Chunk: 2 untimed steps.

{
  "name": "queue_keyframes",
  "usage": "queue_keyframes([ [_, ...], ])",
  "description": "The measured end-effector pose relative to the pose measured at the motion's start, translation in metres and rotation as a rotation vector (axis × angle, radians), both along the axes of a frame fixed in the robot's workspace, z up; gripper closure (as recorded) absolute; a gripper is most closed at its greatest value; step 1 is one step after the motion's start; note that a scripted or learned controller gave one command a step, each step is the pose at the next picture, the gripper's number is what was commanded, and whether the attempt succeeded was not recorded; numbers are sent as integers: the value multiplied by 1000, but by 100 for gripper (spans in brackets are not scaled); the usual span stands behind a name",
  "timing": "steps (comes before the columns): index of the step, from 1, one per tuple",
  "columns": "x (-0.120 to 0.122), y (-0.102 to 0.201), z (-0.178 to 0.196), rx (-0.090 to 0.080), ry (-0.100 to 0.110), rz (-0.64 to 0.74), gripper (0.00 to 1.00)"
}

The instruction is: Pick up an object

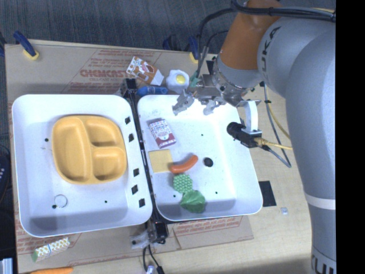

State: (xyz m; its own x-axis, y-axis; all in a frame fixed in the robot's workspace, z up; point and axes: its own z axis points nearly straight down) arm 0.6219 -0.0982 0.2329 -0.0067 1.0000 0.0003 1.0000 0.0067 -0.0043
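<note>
My gripper (195, 105) hangs over the back of the right bin (239, 170), open, with nothing between its two fingers. In that bin lie a red packet (161, 132), a yellow cheese slice (159, 160), an orange sausage (183, 164), a round green piece (182, 182), a green leafy piece (193, 201) and a small dark disc (208, 162). The packet is the nearest, a little forward and left of my fingers. The left bin (28, 153) holds a yellow divided plate (89, 148).
Behind the bins on the cardboard lie a small snack box (140, 68), a blue item (151, 89) and a fried egg toy (178, 79). A wrapped candy (51, 248) sits at the front left. The arm's grey body covers the right side, with cables by the bin's right wall.
</note>
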Motion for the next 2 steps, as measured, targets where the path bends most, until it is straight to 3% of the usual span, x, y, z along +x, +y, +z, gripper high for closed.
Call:
queue_keyframes([
  [1,-51,-19,-111,1,2,134,0],
  [2,-107,-12,-142,2,0,277,0],
])
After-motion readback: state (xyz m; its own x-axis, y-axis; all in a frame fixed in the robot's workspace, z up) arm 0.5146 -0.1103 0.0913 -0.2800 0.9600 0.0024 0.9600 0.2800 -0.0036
